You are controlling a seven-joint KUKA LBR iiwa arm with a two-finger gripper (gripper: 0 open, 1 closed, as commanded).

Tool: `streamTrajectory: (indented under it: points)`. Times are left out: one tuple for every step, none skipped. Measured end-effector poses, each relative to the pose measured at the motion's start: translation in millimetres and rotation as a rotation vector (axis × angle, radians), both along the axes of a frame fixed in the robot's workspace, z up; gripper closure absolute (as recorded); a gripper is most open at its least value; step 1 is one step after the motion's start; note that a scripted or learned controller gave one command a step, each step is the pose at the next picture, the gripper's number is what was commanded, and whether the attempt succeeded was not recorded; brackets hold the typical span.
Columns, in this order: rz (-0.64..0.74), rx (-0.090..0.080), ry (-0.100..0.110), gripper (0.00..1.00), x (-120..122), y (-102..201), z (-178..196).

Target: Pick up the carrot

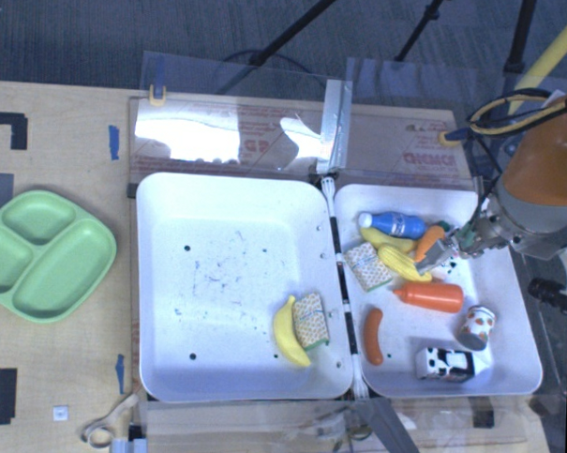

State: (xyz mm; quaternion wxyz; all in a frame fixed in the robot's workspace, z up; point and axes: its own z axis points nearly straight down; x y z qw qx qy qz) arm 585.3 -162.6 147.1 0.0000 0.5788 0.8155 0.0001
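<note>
— Where's the carrot (430, 243)?

— Right bin (505, 306), far end, just right of the blue bottle (393, 224) and touching the corn cob (399, 263). The gripper (448, 253) is right down on it; whether it's open or closed I cannot tell from here.

— Easy thing to lift?

— Probably a light, stiff plastic toy, smooth and tapered, so it could slip. I'd take it across the thick middle, not the narrow tip.

— Anything crowding it?

— The orange bottle (431, 295) lies near, and a checked sponge (367, 267) sits left of the corn.
</note>
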Motion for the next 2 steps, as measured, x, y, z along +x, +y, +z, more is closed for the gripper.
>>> streamTrajectory:
  points:
    - [-0.007, 0.0, 0.0, 0.0, 42.7, 42.5, -9.9]
    - [0.077, 0.001, -0.007, 0.0, 33.3, -8.7, -22.3]
